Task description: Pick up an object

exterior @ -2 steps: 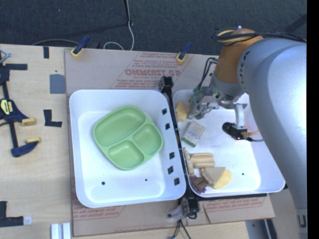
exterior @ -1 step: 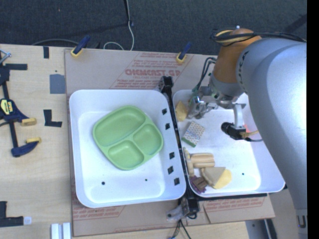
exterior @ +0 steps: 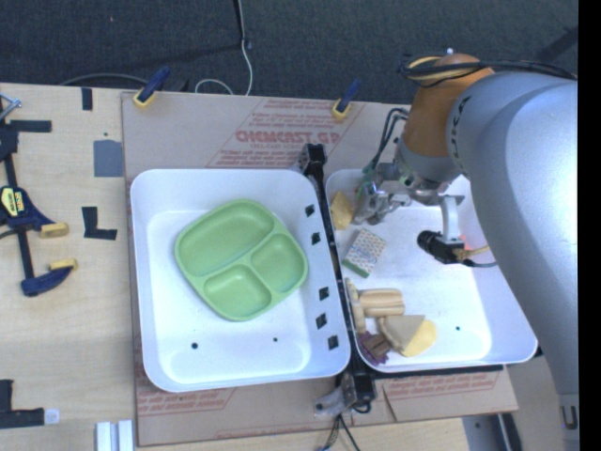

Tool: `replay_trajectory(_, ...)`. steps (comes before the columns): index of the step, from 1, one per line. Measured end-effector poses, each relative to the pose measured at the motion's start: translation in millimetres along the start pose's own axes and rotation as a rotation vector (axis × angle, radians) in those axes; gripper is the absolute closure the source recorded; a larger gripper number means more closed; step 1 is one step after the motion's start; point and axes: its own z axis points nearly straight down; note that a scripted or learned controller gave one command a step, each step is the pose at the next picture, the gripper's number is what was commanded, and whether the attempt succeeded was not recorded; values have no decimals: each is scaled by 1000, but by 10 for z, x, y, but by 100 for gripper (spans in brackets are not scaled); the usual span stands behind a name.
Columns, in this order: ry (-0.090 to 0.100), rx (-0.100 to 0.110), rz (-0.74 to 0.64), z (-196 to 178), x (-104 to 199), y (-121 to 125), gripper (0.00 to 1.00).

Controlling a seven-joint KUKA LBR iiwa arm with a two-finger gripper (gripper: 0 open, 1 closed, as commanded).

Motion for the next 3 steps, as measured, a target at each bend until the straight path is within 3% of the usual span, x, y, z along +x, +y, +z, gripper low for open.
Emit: replay_trajectory(3,-4,-2,1,-1,20,0,0)
